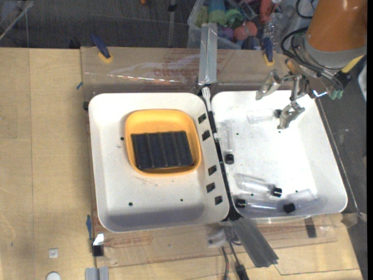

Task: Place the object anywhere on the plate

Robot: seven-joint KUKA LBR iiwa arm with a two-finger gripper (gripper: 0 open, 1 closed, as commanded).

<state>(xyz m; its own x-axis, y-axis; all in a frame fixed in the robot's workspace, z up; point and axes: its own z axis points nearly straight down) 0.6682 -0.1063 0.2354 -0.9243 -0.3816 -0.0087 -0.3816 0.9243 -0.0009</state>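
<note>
A: From the overhead camera, where is the pincer (pixel 282 101) sitting?

B: It is hanging over the upper part of the right bin (pixel 326 156), near its far rim, with its two fingers spreading apart and nothing showing between them.

A: And the plate?

B: The yellow plate (pixel 135 121) is lying in the left bin (pixel 105 156), carrying a dark ribbed block (pixel 162 150) that is covering most of its middle. Only a narrow yellow border is showing around it.

A: The object?

B: Clear tube-like objects with black caps (pixel 262 188) are lying along the right bin's near edge, well apart from the pincer. Another (pixel 227 144) is resting beside the divider between the bins.

A: Room for moving?

B: The right bin's centre is lying bare.
</note>
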